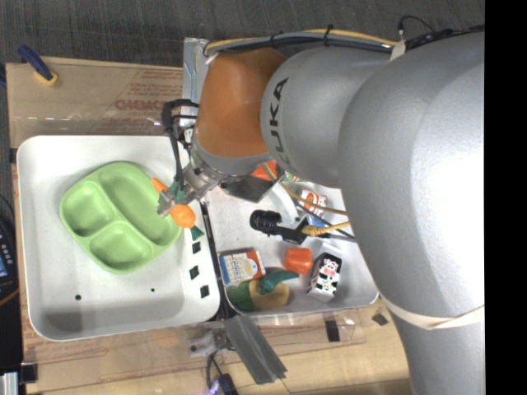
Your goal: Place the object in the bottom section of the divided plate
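Observation:
A light green divided plate (76,220) lies in the left bin, with two sections side by side at the top and one section at the bottom (122,245). My gripper (174,201) hangs over the plate's right rim, by the upper right section. It is shut on a small orange object (181,215), whose rounded end sticks out below the fingers. Another orange bit (159,185) shows just above them. The arm's orange band and grey body cover most of the right bin.
The left white bin (49,303) holds the plate. The right bin (354,303) holds a small carton (241,266), an orange-red block (299,260), a black-and-white cow toy (327,276), a green-and-yellow toy (265,291) and a red-and-white item (311,197).

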`<state>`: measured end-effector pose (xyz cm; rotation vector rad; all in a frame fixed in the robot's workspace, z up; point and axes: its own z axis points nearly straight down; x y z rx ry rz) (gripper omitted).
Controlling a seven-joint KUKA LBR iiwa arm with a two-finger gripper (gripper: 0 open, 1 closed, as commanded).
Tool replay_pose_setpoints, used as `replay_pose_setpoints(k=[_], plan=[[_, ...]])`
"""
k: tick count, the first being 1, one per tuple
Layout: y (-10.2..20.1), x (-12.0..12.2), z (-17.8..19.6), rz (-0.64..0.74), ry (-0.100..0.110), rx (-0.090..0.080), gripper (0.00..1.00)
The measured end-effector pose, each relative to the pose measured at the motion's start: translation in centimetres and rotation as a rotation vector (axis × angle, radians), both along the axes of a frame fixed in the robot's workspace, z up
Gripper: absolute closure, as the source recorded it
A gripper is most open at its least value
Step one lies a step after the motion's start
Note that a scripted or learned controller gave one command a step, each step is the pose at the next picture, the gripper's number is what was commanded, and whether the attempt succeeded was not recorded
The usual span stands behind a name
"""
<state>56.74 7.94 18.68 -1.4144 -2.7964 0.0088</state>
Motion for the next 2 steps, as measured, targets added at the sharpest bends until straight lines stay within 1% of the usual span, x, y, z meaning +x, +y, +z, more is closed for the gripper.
replay_pose_setpoints(k=[1,2], plan=[[7.2,-0.2,-3.4,0.275,0.002,0.002,1.00],[7.5,-4.1,-8.4,0.305,-0.015,0.004,1.00]])
